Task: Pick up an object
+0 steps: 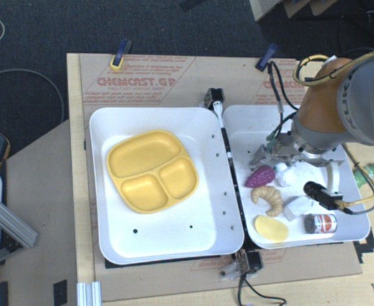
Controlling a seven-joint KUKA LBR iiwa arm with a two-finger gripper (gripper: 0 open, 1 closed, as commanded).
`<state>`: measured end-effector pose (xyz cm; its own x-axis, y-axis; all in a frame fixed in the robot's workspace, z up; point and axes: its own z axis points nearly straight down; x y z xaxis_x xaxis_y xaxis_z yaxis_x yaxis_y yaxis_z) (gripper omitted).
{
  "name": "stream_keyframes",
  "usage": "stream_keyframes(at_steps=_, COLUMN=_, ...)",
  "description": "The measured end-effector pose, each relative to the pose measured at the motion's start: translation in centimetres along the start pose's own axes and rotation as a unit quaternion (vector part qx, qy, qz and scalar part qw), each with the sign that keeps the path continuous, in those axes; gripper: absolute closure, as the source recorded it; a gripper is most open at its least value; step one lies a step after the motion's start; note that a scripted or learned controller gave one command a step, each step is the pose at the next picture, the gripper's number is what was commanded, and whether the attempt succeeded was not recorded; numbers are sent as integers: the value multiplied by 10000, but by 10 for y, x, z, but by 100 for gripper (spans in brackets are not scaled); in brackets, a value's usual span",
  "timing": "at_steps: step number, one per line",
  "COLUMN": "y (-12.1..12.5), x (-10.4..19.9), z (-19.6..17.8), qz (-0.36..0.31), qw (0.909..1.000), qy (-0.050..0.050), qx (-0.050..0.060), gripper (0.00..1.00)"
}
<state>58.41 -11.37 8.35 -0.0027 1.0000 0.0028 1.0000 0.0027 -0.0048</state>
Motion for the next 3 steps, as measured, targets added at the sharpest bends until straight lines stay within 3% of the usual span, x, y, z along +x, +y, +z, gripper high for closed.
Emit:
stream_keyframes(at_steps=1, y=-16, x=65, z=-108, qz=-24, qw=10000, qy=-2, qx=-79, gripper=0)
stream_keyframes(at_steps=2, y=-63, x=130, z=-146, qz=-24, qw=10000, qy=6, qx=-24, gripper=0)
stream_keyframes(at_steps=3, y=-106, x=168, z=-227, qz=-21, qw=10000, qy=2, qx=-59, gripper=0)
